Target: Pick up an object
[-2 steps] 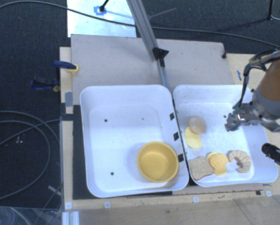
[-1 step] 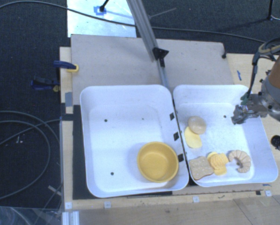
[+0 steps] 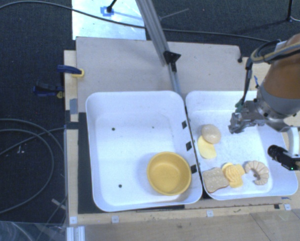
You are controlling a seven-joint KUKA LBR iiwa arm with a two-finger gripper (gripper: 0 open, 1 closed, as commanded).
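Note:
My gripper (image 3: pixel 236 125) hangs over the middle of the right bin (image 3: pixel 225 102), with the arm reaching in from the right. Just to its left, and apart from it, lies a pale beige round bun (image 3: pixel 210 133). A flat yellow disc (image 3: pixel 206 148) touches the bun's lower side. Nearer the front edge lie a slice of bread (image 3: pixel 215 179), a ridged yellow piece (image 3: pixel 234 174) and a tan croissant-shaped piece (image 3: pixel 257 171). Nothing is seen held by the gripper.
A yellow bowl (image 3: pixel 169 172) sits upright in the front right corner of the left bin (image 3: pixel 120 109). A slanted metal pole (image 3: pixel 155 26) comes down to the bench behind the bins. A blue and yellow clamp (image 3: pixel 64 70) grips the bench's left edge.

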